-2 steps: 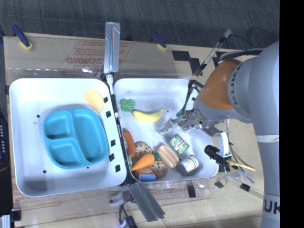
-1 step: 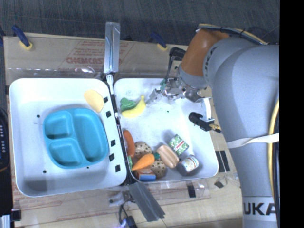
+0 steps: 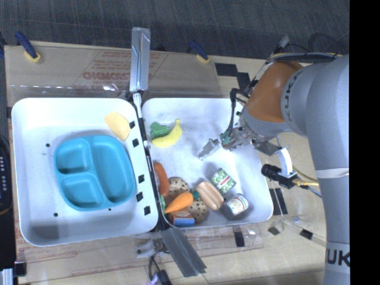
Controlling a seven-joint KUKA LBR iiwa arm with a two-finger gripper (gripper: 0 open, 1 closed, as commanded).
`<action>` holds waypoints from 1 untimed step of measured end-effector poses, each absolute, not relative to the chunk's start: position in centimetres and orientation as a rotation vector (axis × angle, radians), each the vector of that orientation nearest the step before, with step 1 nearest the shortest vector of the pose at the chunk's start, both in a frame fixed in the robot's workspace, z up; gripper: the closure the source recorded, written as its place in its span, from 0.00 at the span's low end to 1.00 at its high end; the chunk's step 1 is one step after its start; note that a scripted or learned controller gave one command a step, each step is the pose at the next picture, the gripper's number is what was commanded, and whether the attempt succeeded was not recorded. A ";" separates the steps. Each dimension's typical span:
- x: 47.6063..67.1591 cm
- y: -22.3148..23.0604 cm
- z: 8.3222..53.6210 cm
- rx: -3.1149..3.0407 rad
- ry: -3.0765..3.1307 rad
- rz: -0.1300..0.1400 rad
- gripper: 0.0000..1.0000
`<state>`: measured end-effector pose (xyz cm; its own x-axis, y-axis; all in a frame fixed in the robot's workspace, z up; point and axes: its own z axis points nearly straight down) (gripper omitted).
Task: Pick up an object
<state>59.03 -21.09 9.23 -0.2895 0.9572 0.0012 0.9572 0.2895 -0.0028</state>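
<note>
Right bin [image 3: 178, 108]: hand [image 3: 209, 148] low over bare floor mid-bin, fingers slightly parted, holding nothing. Banana [image 3: 168, 135] near the upper left; carrot [image 3: 179, 203], hot dog [image 3: 209, 195], green packet [image 3: 223, 180] and can [image 3: 236, 205] clustered along the near edge. Left bin [image 3: 35, 120]: blue divided tray [image 3: 94, 172], yellow piece [image 3: 118, 125].

Both white bins [image 3: 35, 218] look like smooth, slightly glossy plastic, their floors catching soft light. The blue tray [image 3: 94, 171] is smooth moulded plastic with a dull sheen. The banana [image 3: 168, 136], the carrot [image 3: 179, 202] and the hot dog [image 3: 209, 195] have the even, matt look of plastic toy food, and the small can [image 3: 236, 205] shows a shiny metallic rim. The arm [image 3: 323, 111] wears smooth grey casing with a glossy orange band [image 3: 267, 97]. The counter [image 3: 107, 70] behind the bins is matt brown cardboard with clear, reflective plastic sheeting over it. The floor [image 3: 178, 10] looks like dark, coarse carpet.
</note>
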 end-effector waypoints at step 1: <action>51.8 -21.0 9.3 -1.732 -2.621 -0.001 0.00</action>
<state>51.82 -20.95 9.29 -0.3920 0.9200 0.0000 0.9200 0.3920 0.0007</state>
